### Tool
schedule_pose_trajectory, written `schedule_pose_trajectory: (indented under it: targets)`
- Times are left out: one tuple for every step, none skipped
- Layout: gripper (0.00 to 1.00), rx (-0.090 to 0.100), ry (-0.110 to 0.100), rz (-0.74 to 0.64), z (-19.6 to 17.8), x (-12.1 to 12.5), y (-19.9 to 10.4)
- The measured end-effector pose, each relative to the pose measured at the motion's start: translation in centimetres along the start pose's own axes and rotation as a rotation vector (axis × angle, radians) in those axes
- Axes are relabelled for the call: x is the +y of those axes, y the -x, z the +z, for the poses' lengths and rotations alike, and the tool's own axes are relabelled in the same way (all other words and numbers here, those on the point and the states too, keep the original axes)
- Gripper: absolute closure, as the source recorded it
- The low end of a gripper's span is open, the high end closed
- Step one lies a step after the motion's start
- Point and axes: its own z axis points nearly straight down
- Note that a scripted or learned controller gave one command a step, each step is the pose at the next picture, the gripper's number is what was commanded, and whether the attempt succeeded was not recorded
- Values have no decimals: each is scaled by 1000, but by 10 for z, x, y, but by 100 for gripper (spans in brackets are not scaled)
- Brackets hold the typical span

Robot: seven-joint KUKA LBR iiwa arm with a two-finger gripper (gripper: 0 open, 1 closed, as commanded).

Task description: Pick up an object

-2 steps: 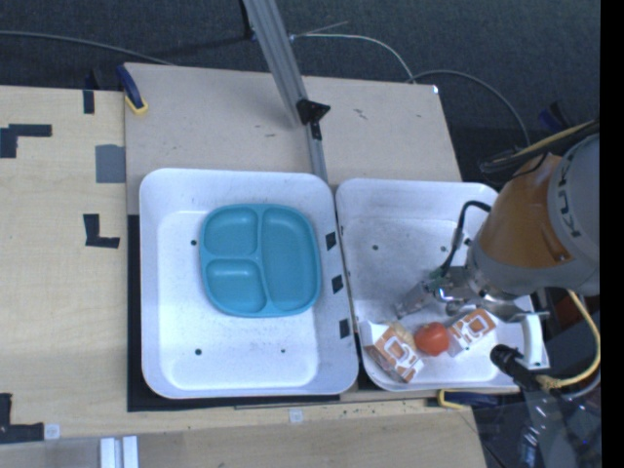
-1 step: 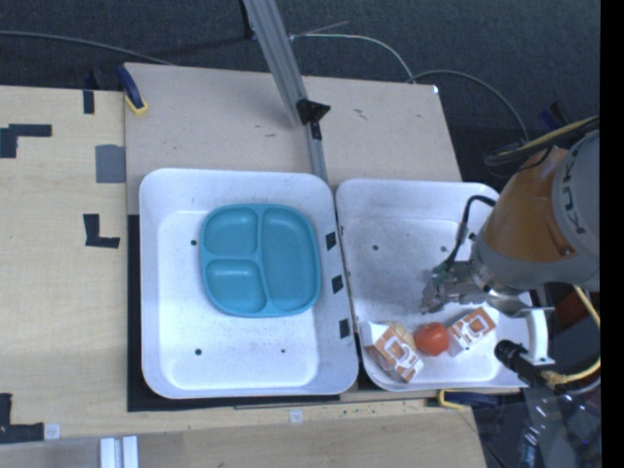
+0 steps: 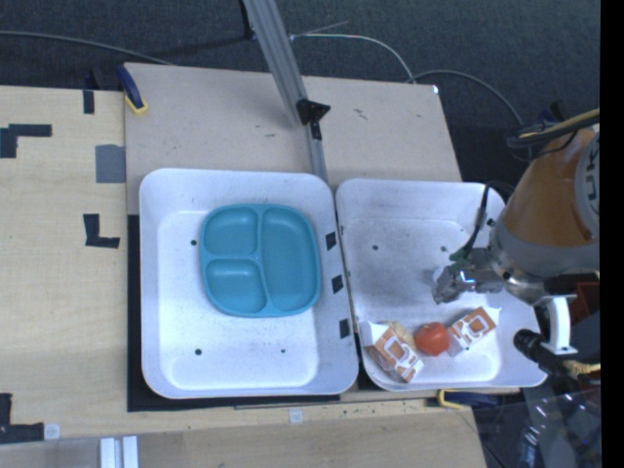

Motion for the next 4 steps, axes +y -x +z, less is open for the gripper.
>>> schedule_pose_trajectory:
  targets:
    - [100, -2, 6, -1, -52, 1, 0]
    - [100, 2, 1, -7, -61, 4, -60]
    - [100, 1, 0, -7, -63, 21, -113]
    - [100, 0, 0, -7, -60, 33, -160]
